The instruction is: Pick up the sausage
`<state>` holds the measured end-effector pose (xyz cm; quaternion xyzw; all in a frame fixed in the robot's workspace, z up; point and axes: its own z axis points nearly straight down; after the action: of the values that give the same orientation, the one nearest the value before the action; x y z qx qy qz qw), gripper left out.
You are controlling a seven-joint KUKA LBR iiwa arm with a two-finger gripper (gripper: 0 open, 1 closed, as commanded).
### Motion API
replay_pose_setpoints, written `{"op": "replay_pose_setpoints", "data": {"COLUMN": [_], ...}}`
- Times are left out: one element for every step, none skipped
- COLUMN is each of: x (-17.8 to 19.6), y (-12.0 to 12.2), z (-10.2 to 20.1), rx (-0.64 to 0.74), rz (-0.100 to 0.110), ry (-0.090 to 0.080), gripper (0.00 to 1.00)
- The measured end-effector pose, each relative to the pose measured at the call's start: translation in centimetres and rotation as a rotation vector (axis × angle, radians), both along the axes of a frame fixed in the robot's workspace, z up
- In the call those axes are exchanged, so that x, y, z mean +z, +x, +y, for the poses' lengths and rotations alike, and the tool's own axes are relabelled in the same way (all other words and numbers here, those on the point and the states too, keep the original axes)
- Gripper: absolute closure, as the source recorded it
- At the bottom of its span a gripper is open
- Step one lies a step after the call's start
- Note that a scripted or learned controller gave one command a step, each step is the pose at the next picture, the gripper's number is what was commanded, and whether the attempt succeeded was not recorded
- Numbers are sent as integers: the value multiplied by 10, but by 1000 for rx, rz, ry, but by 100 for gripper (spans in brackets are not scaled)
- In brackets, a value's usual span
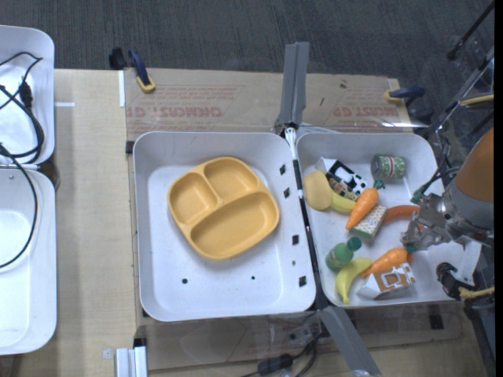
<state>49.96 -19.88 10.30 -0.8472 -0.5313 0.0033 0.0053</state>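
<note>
Fingers (416, 230) low at right white bin's (431, 149) right edge, spread or pinching unclear, touching long orange-red plastic sausage (399, 211).

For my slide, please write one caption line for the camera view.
Arm's hand low over the right bin of toy food, beside the sausage; yellow plate in the left bin.

Beside the right bin (428, 144), the arm's orange band (478, 171) sits above a grey metal gripper (420, 230) trailing dark cables.
</note>
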Motion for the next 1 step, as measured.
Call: {"op": "replay_pose_setpoints", "data": {"x": [-8], "y": [61], "z": [39], "rx": [-12], "rz": [-21], "ry": [-10], "gripper": [100]}}
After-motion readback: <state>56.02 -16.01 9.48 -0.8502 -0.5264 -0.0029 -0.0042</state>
